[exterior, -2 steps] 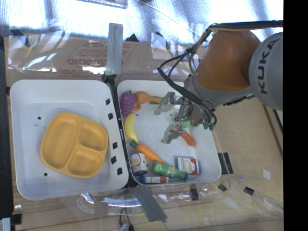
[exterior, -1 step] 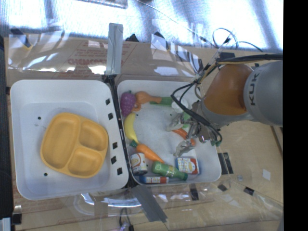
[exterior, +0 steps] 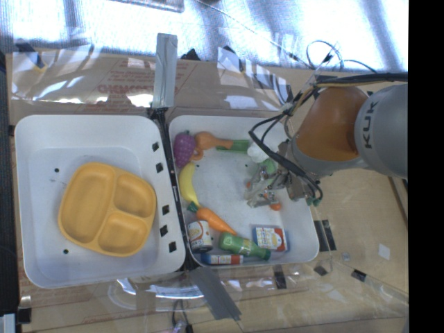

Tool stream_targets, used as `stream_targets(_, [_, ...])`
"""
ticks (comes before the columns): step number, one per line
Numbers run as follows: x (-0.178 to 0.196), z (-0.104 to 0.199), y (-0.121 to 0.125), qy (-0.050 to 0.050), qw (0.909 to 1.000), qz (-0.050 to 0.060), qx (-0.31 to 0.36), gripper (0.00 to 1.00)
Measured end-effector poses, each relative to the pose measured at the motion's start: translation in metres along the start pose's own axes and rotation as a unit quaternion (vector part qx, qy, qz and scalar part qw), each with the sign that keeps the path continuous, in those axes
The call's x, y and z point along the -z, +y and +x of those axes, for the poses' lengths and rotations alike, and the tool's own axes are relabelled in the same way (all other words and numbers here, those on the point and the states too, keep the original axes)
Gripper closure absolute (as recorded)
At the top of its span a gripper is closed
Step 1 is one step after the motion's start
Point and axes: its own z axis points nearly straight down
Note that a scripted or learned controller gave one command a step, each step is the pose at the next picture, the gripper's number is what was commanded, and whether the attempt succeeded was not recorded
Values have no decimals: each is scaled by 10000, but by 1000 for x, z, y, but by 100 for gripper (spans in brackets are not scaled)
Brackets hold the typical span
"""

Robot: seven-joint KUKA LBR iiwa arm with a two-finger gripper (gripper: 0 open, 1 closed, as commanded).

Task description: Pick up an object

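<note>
Gripper [exterior: 262, 194] low inside the right bin [exterior: 300, 245], over its right-centre floor, arm coming in from the right with the orange band above it. Metal parts and cables bunch together at the tip; I cannot tell how the gripper is set, or whether anything sits in it. A small orange scrap [exterior: 275, 205] shows just beside the tip, touching or nearly so. Could be a toy, could be part of the tool.

Candidate objects ring the gripper rather than lying under it. Small carton [exterior: 269, 238] and green bottle [exterior: 243, 245] near the front wall. Can [exterior: 200, 234] and carrot [exterior: 214, 220] to their left. Banana [exterior: 188, 184] along the left wall. Purple grapes [exterior: 184, 146] and a second carrot [exterior: 215, 143] with green top at the back. A pale green item [exterior: 259, 152] sits half under the wrist.

Risks, as judged from here: the floor patch below the tip looks bare, so a close could catch nothing. Front-wall items lie packed and touching; a reach there could nudge neighbours or pinch two at once. Round bottle and can would likely roll off a shallow grip. Loose cables hang near the wrist and might snag on the rim.

Left bin [exterior: 41, 255] holds a yellow divided tray [exterior: 107, 208], well apart from the work. Glare on the bench [exterior: 361, 297] blurs the front edges. A red-blue item [exterior: 220, 259] under the bottle is too hidden to name.
</note>
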Motion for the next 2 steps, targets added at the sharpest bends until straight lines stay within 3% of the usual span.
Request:
stream_targets(1, [116, -52, 52, -39, 9990, 5, 437, 100])
stream_targets(2, [75, -23, 1, 28, 9963, -10, 864, 100])
